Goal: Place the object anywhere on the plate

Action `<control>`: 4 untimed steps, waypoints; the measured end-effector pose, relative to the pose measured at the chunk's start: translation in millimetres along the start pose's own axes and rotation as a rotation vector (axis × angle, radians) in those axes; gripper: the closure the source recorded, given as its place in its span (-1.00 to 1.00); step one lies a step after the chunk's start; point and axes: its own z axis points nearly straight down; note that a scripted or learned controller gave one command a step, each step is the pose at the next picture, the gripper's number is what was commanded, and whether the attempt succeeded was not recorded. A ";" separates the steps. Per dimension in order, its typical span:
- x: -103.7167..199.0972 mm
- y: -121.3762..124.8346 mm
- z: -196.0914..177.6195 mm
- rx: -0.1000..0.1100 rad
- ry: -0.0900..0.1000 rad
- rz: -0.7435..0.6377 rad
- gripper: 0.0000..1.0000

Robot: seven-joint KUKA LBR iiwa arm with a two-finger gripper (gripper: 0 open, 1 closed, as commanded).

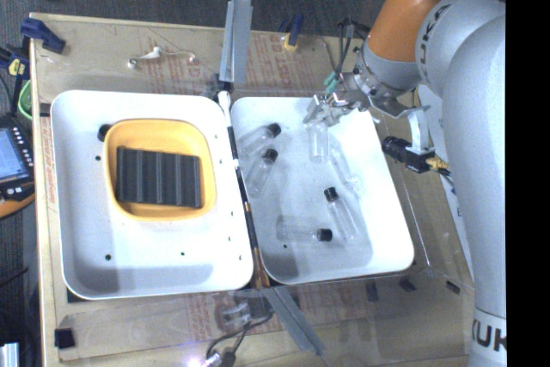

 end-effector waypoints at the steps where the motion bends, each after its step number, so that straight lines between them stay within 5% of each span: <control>1: 73.0 -20.9 -6.1 0.001 -0.001 -0.182 1.00; 3: 200.0 -23.1 -11.0 0.004 0.000 -0.429 1.00; 4: 199.5 -23.1 -11.1 0.003 0.000 -0.428 -1.00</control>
